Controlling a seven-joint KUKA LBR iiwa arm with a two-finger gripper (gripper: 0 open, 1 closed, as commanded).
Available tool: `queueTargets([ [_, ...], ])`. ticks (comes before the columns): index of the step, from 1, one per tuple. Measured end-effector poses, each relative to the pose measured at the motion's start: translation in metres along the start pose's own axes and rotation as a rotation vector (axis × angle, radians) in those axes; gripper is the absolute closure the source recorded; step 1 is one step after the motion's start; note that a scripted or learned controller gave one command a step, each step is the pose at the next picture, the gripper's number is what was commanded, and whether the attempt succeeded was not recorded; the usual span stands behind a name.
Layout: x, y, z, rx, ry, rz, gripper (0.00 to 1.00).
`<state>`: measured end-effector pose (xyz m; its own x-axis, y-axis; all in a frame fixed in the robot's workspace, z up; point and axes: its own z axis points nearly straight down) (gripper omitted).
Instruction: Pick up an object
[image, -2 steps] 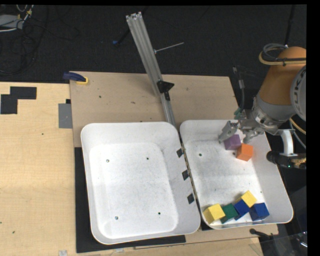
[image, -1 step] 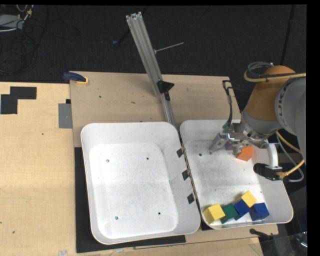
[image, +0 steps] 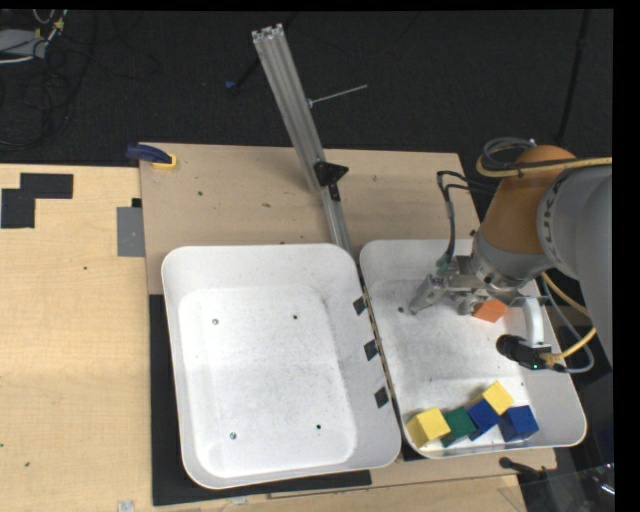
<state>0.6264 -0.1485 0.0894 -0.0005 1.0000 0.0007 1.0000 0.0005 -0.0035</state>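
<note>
Gripper (image: 455, 290) hangs over the upper part of the right-hand bin (image: 400, 262), at the right of the frame, with an orange block (image: 489, 311) just beside it on its lower right — whether that block sits between the fingers or merely lies on the bin floor next to them, I cannot tell, and the view does not make clear how wide the gripper stands either. No object is plainly lifted, so by my reading the pick is not yet done: the arm (image: 540, 215) is down in the bin near a candidate, and the grasp itself, if any, remains to be confirmed by a raise.

Count of things, as far as they show:
- two white bins side by side — the left-hand bin (image: 200, 275) fills the middle of the frame
- one orange block by the gripper
- a cluster at the lower right corner of the right-hand bin: two yellow blocks (image: 431, 425), one green block (image: 461, 424), and two blue blocks (image: 518, 422), all touching or nearly so.
</note>
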Motion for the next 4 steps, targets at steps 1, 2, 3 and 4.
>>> queueTargets([
  [1, -0.001, 0.0, -0.011, 0.0, 0.0, 0.004, 1.0],
  [2, 0.004, 0.007, -0.058, -0.006, -0.001, 0.0, 1.0],
  [3, 0.007, 0.016, -0.116, -0.008, -0.001, -0.001, 1.0],
  [4, 0.006, 0.017, -0.151, -0.006, -0.001, -0.001, 1.0],
])
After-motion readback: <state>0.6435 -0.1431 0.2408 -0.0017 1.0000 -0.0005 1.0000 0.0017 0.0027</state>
